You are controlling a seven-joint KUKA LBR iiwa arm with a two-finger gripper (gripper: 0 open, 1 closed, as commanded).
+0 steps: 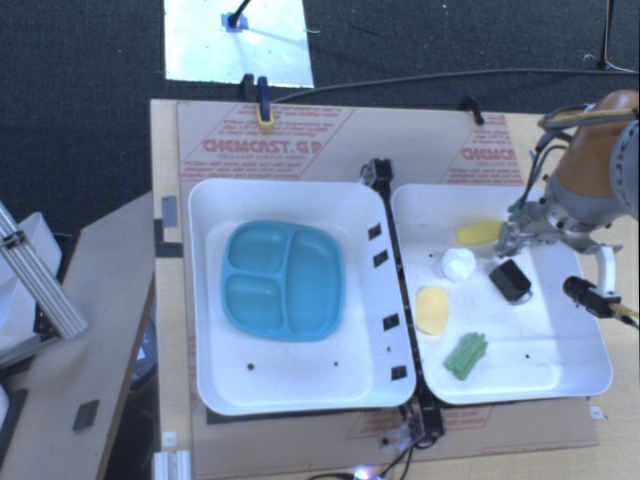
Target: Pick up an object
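Blue divided plate (pixel 283 279) in left bin (pixel 215 368); in right bin (pixel 570 373): yellow pieces (pixel 432 310), white lump (pixel 459 263), green item (pixel 465 355), black block (pixel 511 280) just below gripper (pixel 511 239); grip state impossible to tell.

Two white bins: the left bin (pixel 215 368) and the right bin (pixel 570 368). One blue divided plate (pixel 283 280). Two yellow pieces, one (pixel 478 233) at 12 o'clock in the right bin, one (pixel 432 310) lower. One white lump (pixel 459 264), one black block (pixel 511 280), one green piece (pixel 465 355).
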